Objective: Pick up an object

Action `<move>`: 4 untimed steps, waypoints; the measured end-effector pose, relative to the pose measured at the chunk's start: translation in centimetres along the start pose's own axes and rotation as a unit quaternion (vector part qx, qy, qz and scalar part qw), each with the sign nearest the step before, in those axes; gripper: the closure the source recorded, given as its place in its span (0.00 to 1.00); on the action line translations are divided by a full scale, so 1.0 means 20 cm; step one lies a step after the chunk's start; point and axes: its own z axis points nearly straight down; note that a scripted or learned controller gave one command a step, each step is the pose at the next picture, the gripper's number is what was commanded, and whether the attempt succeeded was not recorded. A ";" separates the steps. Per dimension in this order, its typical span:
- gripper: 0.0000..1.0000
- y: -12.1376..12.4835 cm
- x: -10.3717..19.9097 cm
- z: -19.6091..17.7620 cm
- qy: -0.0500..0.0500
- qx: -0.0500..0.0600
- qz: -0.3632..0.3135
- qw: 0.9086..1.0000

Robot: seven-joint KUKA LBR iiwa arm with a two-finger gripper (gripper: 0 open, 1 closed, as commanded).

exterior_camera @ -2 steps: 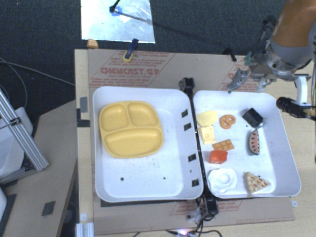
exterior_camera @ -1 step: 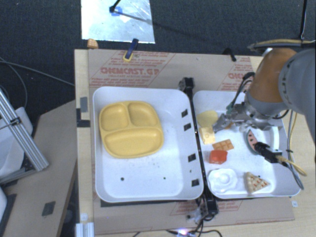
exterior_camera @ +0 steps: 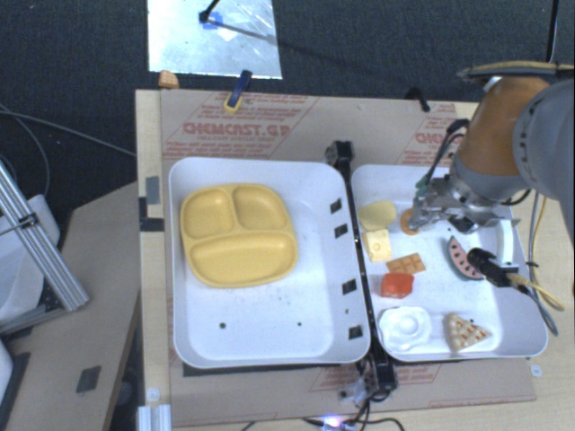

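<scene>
Fingers first: can't tell from up here whether they're spread or closed, so treat that as unknown. I'm placing everything off the small orange disc [exterior_camera: 410,222], my guess for the target, which lies in the right bin [exterior_camera: 530,335]. Well off to its left, the yellow divided plate [exterior_camera: 238,236] sits alone in the left bin [exterior_camera: 269,330]; no worry there. Just left of the disc is a pale round piece [exterior_camera: 379,213], and below-left a yellow block [exterior_camera: 377,244]; both are near enough that a sloppy grab could nudge them or drag one along. Below the disc there's an orange cracker [exterior_camera: 406,263], then a red chunk [exterior_camera: 397,285], then further down a white fried egg [exterior_camera: 404,326]. The gripper [exterior_camera: 424,212] is touching or just beside the disc's right edge, can't say which; the disc looks thin and flat, so I reckon it could slip out, or just get shoved left into the pale piece. Right of and below the disc, a watermelon slice [exterior_camera: 458,259] and a waffle wedge [exterior_camera: 465,332] lie close under the arm; a wide swing on the lift could clip the slice.
</scene>
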 end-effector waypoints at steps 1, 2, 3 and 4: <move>1.00 -0.11 0.00 0.19 0.000 0.003 0.000 1.000; 0.00 -0.10 0.00 0.19 0.000 0.001 0.000 1.000; 1.00 -0.10 0.00 0.13 0.000 0.000 0.000 1.000; 0.00 -0.10 0.00 0.13 0.000 0.000 0.000 1.000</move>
